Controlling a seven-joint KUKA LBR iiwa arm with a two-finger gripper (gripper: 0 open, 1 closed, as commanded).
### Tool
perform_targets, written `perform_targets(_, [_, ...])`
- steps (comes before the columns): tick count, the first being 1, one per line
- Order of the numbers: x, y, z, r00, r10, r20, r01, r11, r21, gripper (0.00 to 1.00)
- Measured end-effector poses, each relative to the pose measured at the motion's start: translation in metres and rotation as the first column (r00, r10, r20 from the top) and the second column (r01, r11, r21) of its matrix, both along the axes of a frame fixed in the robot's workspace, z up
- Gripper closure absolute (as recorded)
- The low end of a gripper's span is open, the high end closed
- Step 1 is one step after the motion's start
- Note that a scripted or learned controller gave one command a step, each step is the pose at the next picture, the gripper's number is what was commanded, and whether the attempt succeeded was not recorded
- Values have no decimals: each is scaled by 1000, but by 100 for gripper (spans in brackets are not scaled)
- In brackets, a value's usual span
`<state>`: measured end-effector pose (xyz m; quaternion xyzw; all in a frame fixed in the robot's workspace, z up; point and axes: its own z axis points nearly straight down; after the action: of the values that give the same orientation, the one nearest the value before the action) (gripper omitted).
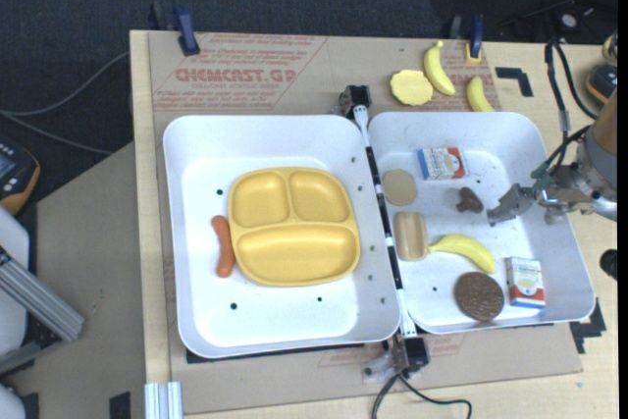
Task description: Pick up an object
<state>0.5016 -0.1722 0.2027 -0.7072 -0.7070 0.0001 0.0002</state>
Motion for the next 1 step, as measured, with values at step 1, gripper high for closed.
perform_targets(1, [-7, 8, -108, 1000, 0, -11, 0, 1000, 4, 0])
